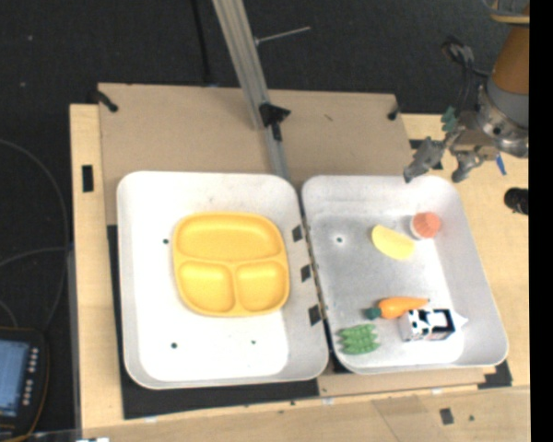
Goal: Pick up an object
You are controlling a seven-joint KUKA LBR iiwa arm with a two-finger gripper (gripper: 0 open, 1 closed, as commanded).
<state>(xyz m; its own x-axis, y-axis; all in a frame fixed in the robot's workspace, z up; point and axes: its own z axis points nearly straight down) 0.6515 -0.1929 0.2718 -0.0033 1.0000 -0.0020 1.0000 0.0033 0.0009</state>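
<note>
The right bin holds several small objects: a yellow banana-shaped piece, a small red-orange round piece, an orange carrot, a green leafy piece and a black-and-white cow-patterned block. My gripper hangs above the far right corner of that bin, apart from all of them. Its two fingers are spread open with nothing between them.
The left bin bears a yellow three-compartment plate. A slanted metal pole rises behind the bins. A tablet lies at the lower left, off the bench.
</note>
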